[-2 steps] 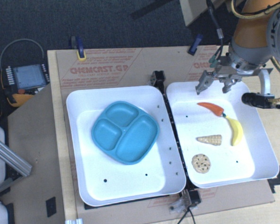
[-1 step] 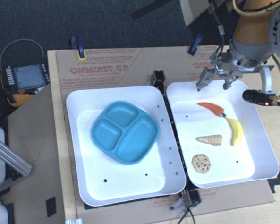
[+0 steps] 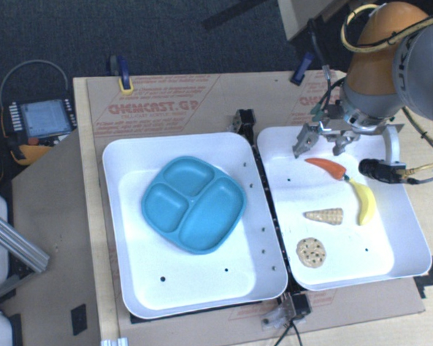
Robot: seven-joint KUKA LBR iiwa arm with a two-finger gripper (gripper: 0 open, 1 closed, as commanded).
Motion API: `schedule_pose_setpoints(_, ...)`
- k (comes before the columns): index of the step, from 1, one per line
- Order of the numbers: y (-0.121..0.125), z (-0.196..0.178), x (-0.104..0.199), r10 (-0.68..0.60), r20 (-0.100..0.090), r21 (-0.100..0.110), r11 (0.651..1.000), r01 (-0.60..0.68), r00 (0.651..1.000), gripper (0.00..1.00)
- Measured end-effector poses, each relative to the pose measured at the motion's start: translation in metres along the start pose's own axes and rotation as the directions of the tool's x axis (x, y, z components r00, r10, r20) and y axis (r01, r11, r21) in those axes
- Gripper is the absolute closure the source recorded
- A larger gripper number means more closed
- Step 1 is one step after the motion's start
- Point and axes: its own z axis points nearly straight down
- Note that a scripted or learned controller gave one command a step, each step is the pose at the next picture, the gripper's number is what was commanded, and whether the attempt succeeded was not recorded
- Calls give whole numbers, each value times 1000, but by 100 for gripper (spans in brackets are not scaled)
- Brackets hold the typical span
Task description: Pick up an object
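Currently, camera view: pincer (image 3: 319, 145) hangs w/ fingers spread wide, nothing between them, over far end of right bin (image 3: 408, 255), just beside the chili pepper (image 3: 326, 167). Banana (image 3: 363, 202), cone (image 3: 324, 216) & cookie (image 3: 310, 252) lie nearer. Blue tray (image 3: 193, 204) in left bin. Looks like approach step; next probably drop onto pepper, close.

Two bins sit side by side; the left bin (image 3: 124, 211) holds a divided plate (image 3: 193, 204); the right bin (image 3: 396, 245) holds a chili pepper (image 3: 326, 167) at the back, a banana (image 3: 363, 202) right, a cone (image 3: 324, 216) centre, a cookie (image 3: 310, 252) in front.
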Motion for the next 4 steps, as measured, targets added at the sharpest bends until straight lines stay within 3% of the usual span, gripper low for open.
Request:
schedule_pose_setpoints(2, -2, 80, -7, 0, 0, 2, 1000, 0, 1000, 0)
schedule_pose_setpoints(3, -1, 67, -7, 0, 0, -3, 1000, 0, 1000, 100)
schedule_pose_setpoints(4, -4, 5, -11, 1, 2, -10, 1000, -1, 1000, 100)
